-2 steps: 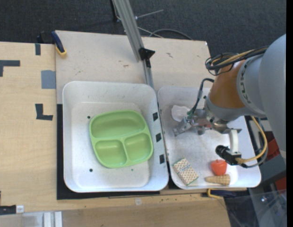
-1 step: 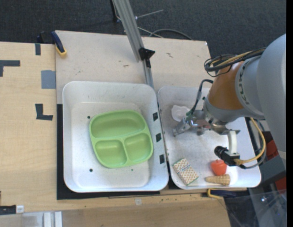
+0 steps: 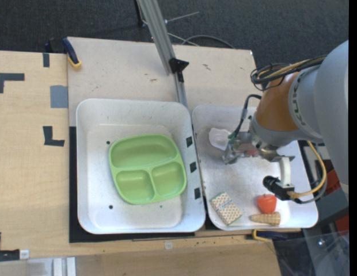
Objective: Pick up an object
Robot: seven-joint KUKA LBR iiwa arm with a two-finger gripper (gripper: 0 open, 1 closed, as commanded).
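End effector (image 3: 231,154): low in right bin (image 3: 247,195), beside pale crumpled item (image 3: 217,137), apparently for grasping; finger state indiscernible. Green divided plate (image 3: 147,168): left bin.

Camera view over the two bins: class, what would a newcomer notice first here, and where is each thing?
The bright green divided plate lies in the middle of the left bin. The grey and orange arm reaches over the right bin, its gripper low beside a pale crumpled object. A red toy sits near that bin's front right corner.

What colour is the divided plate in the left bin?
Light green; the divided plate shows best in the camera view.
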